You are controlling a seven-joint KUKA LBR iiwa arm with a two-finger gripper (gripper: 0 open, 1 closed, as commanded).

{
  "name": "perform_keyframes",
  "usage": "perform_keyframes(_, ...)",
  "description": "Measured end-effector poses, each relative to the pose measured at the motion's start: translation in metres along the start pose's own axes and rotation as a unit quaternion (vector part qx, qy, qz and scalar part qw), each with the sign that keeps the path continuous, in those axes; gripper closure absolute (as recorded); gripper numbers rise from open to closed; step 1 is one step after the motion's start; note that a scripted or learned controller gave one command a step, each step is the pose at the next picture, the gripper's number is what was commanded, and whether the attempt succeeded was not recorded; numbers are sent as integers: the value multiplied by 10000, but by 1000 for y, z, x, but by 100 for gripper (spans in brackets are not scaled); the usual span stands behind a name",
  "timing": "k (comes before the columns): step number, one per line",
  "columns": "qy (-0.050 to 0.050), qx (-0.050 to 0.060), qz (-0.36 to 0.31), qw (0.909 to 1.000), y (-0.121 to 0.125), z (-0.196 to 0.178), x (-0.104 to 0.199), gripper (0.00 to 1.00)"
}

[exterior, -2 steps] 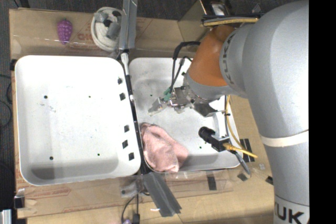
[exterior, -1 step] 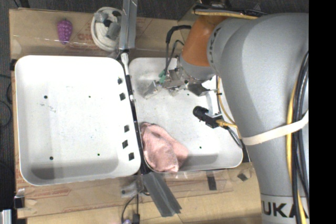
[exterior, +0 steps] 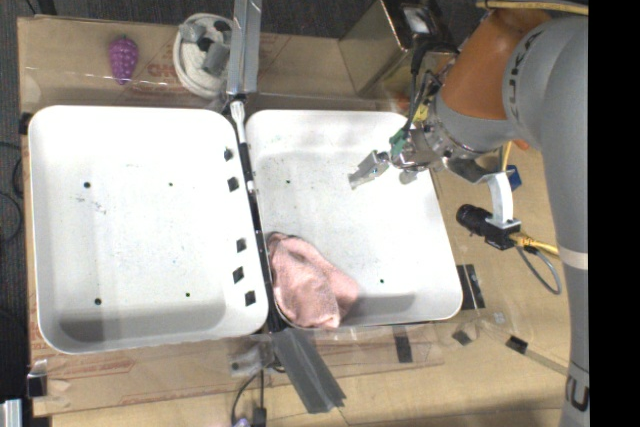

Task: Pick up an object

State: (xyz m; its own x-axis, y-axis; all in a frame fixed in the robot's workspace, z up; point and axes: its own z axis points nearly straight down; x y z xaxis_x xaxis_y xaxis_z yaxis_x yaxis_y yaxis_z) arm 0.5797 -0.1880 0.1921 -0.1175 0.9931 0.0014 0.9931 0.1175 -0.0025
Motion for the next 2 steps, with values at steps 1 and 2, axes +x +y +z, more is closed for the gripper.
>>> perform_keyframes(1, 8, 30, 549, 9985, -46, 91, 74, 0)
perform_keyframes(2, 4, -2, -60, 10000, -93, 102, 89, 0)
